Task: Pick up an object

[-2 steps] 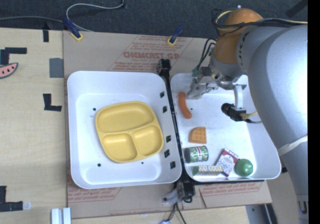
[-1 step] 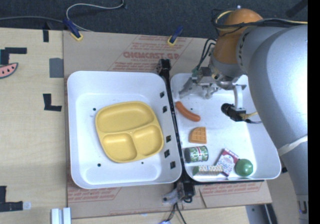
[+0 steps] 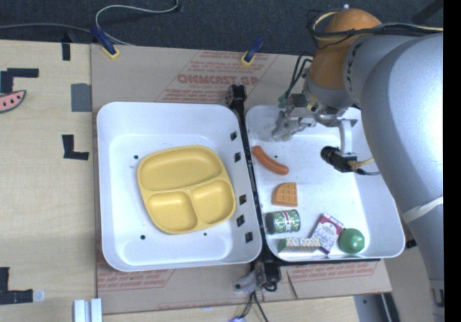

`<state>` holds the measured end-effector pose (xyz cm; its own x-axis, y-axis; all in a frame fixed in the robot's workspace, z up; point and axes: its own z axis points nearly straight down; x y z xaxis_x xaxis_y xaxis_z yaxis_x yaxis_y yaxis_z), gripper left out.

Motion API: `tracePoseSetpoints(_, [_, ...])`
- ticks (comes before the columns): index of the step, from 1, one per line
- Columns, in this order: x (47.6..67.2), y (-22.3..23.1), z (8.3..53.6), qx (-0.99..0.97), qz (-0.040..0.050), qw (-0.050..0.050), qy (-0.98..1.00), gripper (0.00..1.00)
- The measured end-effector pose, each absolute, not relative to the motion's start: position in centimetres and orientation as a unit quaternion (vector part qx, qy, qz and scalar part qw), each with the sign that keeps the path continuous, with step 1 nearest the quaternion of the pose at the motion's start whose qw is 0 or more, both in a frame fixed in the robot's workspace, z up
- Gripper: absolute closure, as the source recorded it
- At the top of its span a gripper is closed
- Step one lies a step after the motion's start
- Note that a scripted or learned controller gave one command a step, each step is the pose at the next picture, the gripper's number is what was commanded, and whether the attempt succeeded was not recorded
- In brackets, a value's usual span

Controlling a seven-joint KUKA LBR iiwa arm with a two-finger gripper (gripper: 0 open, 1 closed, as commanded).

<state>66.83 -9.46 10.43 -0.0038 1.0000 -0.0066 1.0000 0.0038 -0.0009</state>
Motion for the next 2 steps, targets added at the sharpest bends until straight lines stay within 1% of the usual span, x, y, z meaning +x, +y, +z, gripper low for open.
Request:
tracePoseSetpoints(1, [66.8, -9.4, 10.4, 0.706, -0.0027, 0.002, 0.708, 0.00])
tracePoseSetpoints(2, [66.5, -9.4, 8.5, 0.706, -0.0006, 0.001, 0.708, 0.00])
